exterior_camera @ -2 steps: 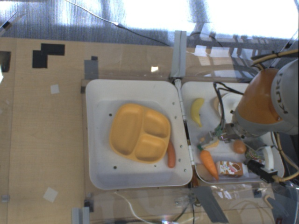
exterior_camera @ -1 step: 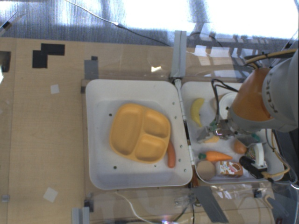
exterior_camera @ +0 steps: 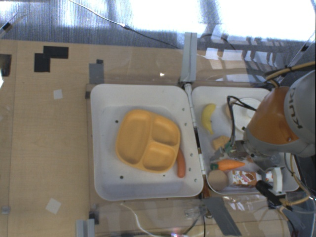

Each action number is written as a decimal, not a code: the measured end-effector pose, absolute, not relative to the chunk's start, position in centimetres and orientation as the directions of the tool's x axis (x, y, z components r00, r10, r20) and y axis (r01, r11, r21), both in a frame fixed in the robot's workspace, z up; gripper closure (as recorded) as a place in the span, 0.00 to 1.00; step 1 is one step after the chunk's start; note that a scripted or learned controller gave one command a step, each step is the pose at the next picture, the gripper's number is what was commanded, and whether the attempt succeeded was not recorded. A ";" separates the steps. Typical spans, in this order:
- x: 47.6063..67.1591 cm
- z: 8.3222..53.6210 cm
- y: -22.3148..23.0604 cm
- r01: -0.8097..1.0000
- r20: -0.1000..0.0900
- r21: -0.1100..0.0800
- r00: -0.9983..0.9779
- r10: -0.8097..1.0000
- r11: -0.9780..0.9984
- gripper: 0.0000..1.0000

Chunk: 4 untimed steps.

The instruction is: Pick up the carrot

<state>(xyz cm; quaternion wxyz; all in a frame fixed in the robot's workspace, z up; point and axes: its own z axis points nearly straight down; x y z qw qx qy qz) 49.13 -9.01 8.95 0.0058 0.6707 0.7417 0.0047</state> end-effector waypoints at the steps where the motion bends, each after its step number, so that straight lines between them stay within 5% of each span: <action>1: 49.5 10.2 -8.8 0.994 -0.001 0.022 -0.105 0.994 0.105 1.00; 2: 48.9 15.4 -13.6 0.927 -0.005 0.006 -0.375 0.927 0.375 1.00; 3: 53.8 12.0 -9.5 0.983 -0.001 0.007 -0.185 0.983 0.185 1.00; 4: 53.8 12.0 -9.6 0.983 -0.001 0.005 -0.183 0.983 0.183 0.00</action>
